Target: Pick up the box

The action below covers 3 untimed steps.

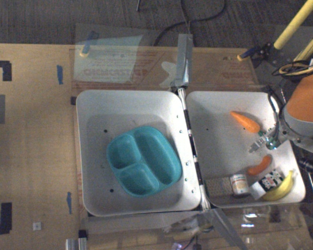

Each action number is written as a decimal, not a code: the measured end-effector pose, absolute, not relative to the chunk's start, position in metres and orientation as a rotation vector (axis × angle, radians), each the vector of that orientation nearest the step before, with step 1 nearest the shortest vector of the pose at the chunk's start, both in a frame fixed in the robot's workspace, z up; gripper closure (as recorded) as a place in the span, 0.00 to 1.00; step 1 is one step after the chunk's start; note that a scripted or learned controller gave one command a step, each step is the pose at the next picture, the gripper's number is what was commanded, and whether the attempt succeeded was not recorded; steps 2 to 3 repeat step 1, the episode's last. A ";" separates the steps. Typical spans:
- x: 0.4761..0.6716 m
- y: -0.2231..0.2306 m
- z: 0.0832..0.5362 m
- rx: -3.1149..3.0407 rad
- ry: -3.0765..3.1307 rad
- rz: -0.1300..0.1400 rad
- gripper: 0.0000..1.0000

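Note:
The box (269,180) is small and white with dark print. It lies near the front right corner of the right bin (214,139), wedged between a small can (239,184) and a banana (281,187). My gripper (260,141) hangs over the right side of this bin, between two orange pieces and behind the box. It is open with nothing between its fingers. The arm's orange band (305,102) shows at the right edge.
An orange carrot (245,121) lies at the back of the right bin, and a second orange piece (260,164) lies just in front of the gripper. The left bin (94,113) holds a teal divided plate (143,160). Cables and yellow poles stand behind the bins.

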<state>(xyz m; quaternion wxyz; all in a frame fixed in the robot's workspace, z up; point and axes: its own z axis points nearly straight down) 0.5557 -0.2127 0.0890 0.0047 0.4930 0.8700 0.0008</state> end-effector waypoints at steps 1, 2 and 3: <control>0.557 -0.214 0.100 1.542 2.719 0.005 1.00; 0.557 -0.214 0.100 1.542 2.719 0.005 1.00; 0.557 -0.214 0.100 1.542 2.719 0.005 1.00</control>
